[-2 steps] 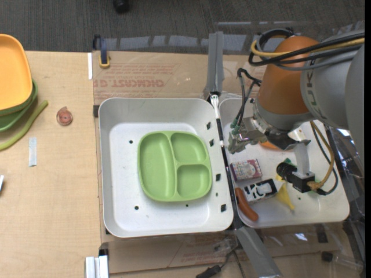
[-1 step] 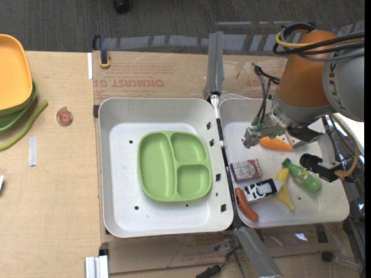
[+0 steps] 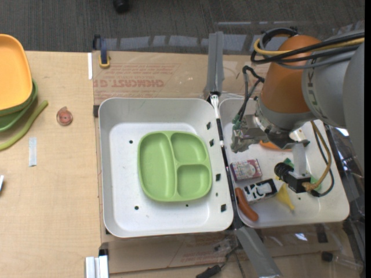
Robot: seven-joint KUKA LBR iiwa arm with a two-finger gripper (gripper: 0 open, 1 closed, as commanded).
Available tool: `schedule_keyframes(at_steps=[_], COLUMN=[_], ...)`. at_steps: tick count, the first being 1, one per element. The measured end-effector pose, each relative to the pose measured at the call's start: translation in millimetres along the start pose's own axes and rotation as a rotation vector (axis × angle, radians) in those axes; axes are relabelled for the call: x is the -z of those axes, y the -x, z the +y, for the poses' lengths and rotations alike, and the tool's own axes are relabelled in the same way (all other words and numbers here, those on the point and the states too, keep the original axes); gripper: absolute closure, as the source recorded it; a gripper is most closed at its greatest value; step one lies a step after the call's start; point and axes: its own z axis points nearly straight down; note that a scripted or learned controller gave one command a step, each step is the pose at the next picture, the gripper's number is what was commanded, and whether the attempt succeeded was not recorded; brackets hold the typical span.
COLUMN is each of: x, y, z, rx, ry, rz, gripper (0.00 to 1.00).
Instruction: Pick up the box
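Observation:
A small pinkish box point(image 3: 246, 169) lies flat in the right bin point(image 3: 324, 213), near its left wall. My gripper point(image 3: 242, 141) hangs just above and behind the box, over the bin's back left part, with a gap between them. Nothing shows held in it. The grey arm with its orange band point(image 3: 287, 74) reaches in from the right and hides much of the bin's rear.
In front of the box lie a black-and-white packet point(image 3: 259, 190), an orange-red sausage-shaped item point(image 3: 246, 205) and a yellow piece point(image 3: 286, 196). An orange item point(image 3: 270, 145) peeks out beside the gripper. The left bin point(image 3: 116, 207) holds a green divided plate point(image 3: 175, 165).

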Motion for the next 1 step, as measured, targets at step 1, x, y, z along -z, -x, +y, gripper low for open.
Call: schedule_keyframes(at_steps=[1], x=[2.5], y=[23.2], z=[-26.5], rx=[0.162], ry=[0.001], rz=[0.000], gripper=[1.00])
